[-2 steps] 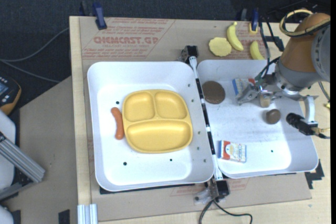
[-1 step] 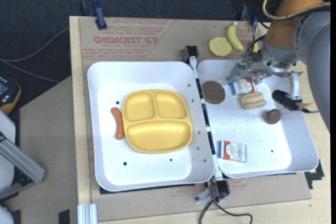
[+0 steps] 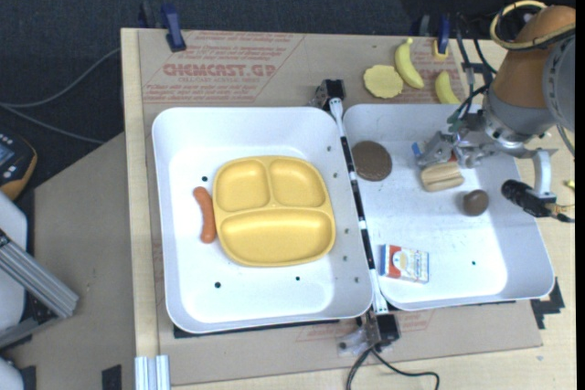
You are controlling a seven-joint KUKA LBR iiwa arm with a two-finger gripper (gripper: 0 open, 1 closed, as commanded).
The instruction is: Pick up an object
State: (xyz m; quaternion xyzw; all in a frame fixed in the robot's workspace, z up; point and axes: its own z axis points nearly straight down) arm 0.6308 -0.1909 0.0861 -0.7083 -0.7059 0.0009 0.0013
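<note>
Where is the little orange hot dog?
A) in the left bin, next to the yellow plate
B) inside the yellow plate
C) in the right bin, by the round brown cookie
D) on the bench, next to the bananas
A: the orange hot dog lies on the white floor of the left bin, just beside the left edge of the yellow plate, not in any of its sections.

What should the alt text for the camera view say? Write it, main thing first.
A grey and orange robot arm's gripper hovers over a tan block in the right white bin, which also holds a brown disc, a brown ball and a small carton. The left bin holds a yellow divided plate beside a toy sausage.
</note>
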